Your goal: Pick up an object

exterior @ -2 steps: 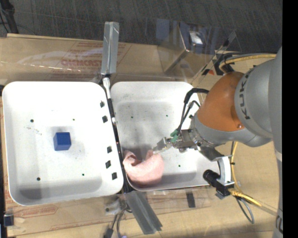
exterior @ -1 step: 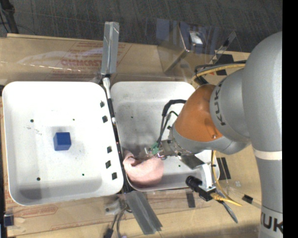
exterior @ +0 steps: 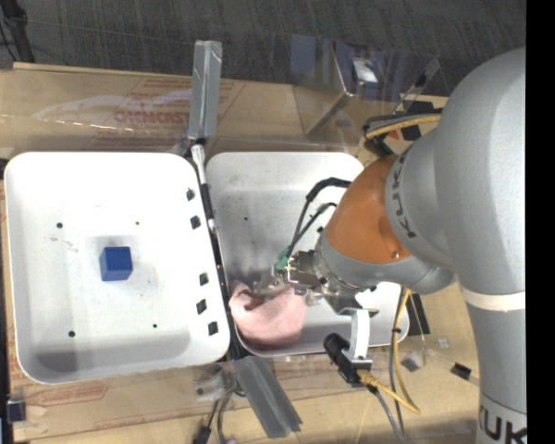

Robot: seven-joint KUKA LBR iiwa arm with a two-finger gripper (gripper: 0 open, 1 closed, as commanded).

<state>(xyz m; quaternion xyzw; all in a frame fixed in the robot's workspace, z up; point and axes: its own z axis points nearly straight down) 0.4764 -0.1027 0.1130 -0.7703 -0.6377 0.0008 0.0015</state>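
Where arm hangs low — right bin [exterior: 259, 178] | gripper [exterior: 291, 280] over pink object [exterior: 268, 317] | grasp unclear

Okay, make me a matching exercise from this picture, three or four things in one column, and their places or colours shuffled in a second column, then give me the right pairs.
Things:
1. blue cube
2. pink soft object
3. gripper
4. band above the wrist

Descriptions:
A. orange
B. low over the right bin, at the pink thing's upper edge
C. alone in the left bin, near its middle
D. in the right bin's near left corner

Pairs: 1-C, 2-D, 3-B, 4-A
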